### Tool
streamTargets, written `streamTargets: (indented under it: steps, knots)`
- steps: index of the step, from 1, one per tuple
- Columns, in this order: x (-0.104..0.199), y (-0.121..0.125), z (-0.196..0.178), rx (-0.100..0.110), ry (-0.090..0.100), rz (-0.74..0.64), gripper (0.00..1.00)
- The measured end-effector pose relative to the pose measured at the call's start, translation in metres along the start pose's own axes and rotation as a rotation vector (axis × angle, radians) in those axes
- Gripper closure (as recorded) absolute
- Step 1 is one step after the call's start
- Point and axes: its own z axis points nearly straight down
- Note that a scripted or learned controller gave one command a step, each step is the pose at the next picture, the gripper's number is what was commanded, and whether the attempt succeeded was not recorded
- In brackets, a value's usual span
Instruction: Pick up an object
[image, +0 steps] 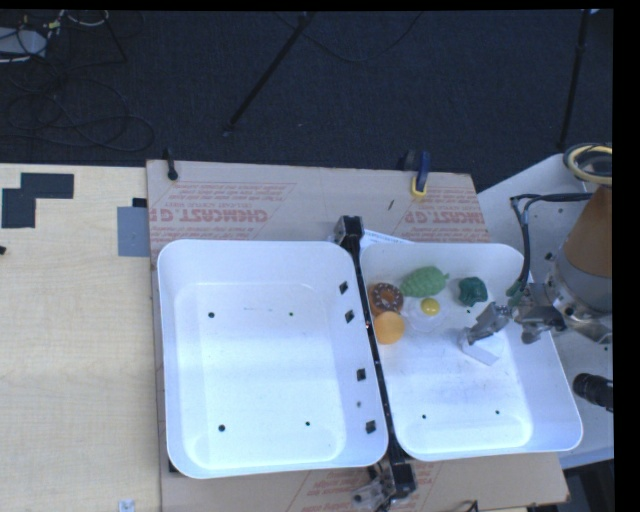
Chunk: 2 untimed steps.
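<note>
Gripper (487, 325) low over the right bin (545, 400), near its right wall; jaws appear slightly apart, nothing visible between them, a small pale item (483, 351) on the floor just below. Candidates lie to its left and above: dark green piece (472, 291) nearest, small yellow ball (430, 307), light green leafy piece (424, 280), orange ball (388, 327), brown doughnut (385, 297). Judged: approach step, no grasp yet. Next: centre over one object, descend, close.

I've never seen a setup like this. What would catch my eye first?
Probably the small colourful cluster in the right bin: an orange ball, a brown ring-shaped piece, a light green lump and a dark green one. Just right of them, the gripper reaches in over the bin.
</note>
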Motion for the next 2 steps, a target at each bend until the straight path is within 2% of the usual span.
streamTargets:
  steps: [1,2]
  knots:
    - [-0.041,-0.047,-0.014,0.003,0.0,0.004,0.0]
    - [-0.026,-0.014,0.01,0.002,0.002,-0.003,0.0]
